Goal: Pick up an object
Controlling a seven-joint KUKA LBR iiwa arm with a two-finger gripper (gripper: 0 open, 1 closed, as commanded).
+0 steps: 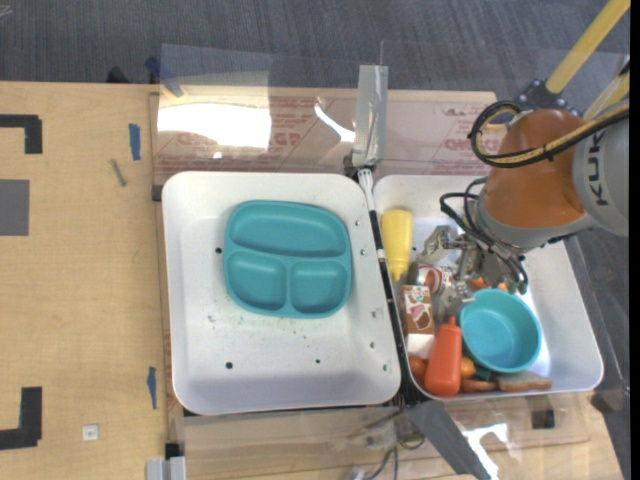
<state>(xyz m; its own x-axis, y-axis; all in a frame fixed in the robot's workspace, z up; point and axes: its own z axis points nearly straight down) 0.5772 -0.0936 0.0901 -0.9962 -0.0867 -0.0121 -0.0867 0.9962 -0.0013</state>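
While the gripper (462, 273) hung low over the right bin (585, 353) (finger state unreadable, nothing visibly held), approach step was underway; next move needed a descent onto the blue bowl (500, 330) just beside it.

1. Two bins sit side by side on the bench: the left bin (190, 368) and the right bin (575, 298), their inner walls touching.
2. A divided plate (288, 258) lies in the left bin, toward its back.
3. In the right bin, a mustard bottle (397, 240) lies along the left wall.
4. A bowl (500, 331) sits near the front of that bin.
5. A ketchup bottle (444, 358) lies just left of the bowl.
6. The gripper (470, 273) hangs behind the bowl, right of the mustard bottle.
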